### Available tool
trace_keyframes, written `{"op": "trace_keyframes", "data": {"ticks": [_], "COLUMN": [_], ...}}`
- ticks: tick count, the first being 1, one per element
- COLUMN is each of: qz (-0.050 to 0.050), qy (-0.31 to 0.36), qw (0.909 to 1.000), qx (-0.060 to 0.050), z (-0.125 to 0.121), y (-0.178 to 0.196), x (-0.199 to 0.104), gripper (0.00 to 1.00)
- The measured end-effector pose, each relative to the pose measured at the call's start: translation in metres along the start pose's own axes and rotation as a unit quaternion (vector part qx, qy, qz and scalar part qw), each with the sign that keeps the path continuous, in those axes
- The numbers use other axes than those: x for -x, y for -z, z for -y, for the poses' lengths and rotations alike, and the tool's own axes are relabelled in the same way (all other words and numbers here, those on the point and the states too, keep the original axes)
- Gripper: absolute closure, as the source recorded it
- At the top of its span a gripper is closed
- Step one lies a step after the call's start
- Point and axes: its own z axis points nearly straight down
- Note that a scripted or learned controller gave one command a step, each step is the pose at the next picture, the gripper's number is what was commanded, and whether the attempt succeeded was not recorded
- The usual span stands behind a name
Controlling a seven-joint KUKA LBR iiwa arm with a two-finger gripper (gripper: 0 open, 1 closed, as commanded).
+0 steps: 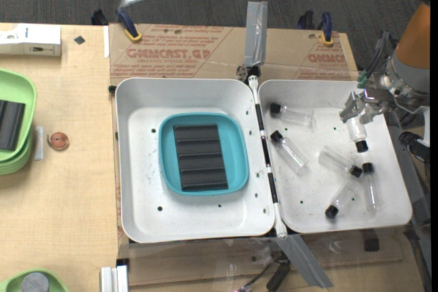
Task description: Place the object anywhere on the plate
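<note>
A teal plate (236,147) with a black ridged insert (199,157) lies in the left white bin (137,167). Several clear vials with black caps lie scattered in the right white bin (308,212). My gripper (361,111) hangs over that bin's far right part. It is shut on the top end of one clear vial (356,129), which hangs down from between the fingers with its black cap (361,146) at the bottom. The plate is far to the left of the gripper, across the divide between the bins.
Loose vials lie at the bin's upper left (291,114), centre left (289,152), centre (337,161) and lower right (344,200). Cardboard (178,51) lies behind the bins with clamps on it. A green tray (17,123) stands at the far left.
</note>
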Motion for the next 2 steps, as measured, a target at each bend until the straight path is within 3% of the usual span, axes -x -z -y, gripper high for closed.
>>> {"op": "trace_keyframes", "data": {"ticks": [1, 2], "qz": [0.000, -0.001], "qy": [0.142, 0.244], "qw": [0.9899, 0.9697], "qx": [0.000, -0.001], "z": [0.012, 0.068], "y": [0.006, -0.017], "x": [-0.048, -0.103], "gripper": [1.00, 1.00]}}
